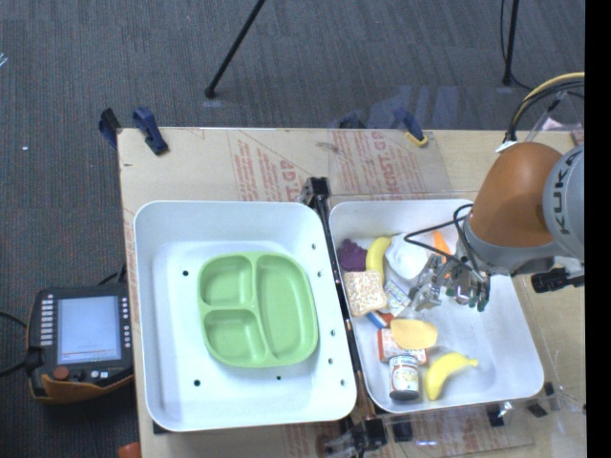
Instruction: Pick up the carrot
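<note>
Dark carpet and stand legs surround your plywood counter [277, 165], which carries two white bins. The carrot [440, 241] lies near the far edge of the right bin [520, 346], a small orange sliver half hidden by the arm. Your gripper [449, 284] hangs just nearer than it, over the clutter; you cannot tell how wide it stands, nor see anything in it. Risk: crowding neighbours, the upper banana [378, 254] and white packet [409, 258], could be snagged instead. The left bin [153, 256] holds a green tray [258, 310].
</note>
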Controlling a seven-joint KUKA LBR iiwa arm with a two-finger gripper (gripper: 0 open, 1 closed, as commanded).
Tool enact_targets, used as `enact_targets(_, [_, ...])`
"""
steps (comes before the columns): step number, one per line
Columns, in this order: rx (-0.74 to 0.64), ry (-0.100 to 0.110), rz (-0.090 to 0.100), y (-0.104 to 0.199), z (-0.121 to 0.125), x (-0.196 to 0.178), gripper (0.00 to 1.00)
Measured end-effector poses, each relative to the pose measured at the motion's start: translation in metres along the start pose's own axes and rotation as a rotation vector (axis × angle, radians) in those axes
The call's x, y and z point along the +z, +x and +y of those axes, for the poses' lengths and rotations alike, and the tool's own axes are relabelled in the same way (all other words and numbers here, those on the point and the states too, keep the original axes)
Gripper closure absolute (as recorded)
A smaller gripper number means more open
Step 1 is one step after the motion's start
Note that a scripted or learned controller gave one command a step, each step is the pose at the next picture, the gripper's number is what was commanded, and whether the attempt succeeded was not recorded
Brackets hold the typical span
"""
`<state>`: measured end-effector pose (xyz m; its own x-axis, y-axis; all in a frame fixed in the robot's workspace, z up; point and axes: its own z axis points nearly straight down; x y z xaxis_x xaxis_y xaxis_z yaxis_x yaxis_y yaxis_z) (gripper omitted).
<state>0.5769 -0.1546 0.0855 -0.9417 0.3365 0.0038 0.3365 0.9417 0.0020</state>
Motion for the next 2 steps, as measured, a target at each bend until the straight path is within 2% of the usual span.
enact_targets(1, [-0.146,0.001,-0.013,-0.025,0.009,-0.085,1.00])
enact_targets(2, [-0.306,0.001,-0.006,-0.020,-0.054,-0.086,1.00])
